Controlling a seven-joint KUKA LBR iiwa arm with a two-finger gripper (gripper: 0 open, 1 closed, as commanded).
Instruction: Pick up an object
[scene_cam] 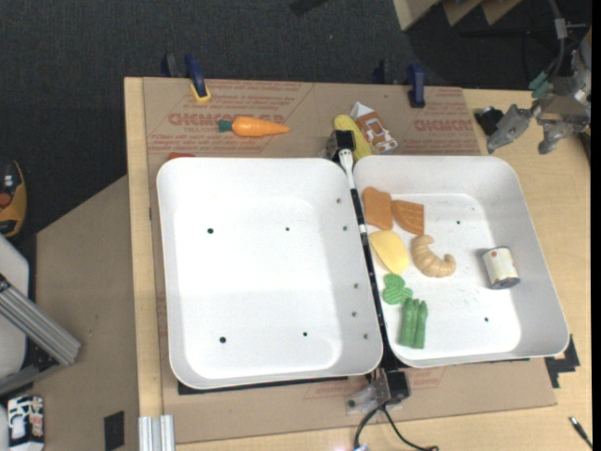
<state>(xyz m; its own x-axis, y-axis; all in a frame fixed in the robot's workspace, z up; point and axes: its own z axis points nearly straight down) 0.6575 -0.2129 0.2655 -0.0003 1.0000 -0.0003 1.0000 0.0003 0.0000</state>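
right bin (526, 336) with croissant (434, 257)

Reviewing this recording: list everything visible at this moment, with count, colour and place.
shallow white plastic bins: 2, white, side by side on the bench
orange toy carrot: 1, orange with green top, on the bench behind the left bin
yellow toy banana: 1, yellow, behind the bins near their seam
small printed carton: 1, red-brown and white, beside the banana
orange bread-like pieces: 2, orange, right bin, back left
pale yellow toy lemon: 1, yellow, right bin, by the left wall
tan toy croissant: 1, tan, right bin, middle
green toy vegetables: 2, green, right bin, front left
small white can: 1, white, right bin, right side
blue clamps: 2, blue, bench's back edge
gripper: 1, grey, above the bench behind the right bin's far corner
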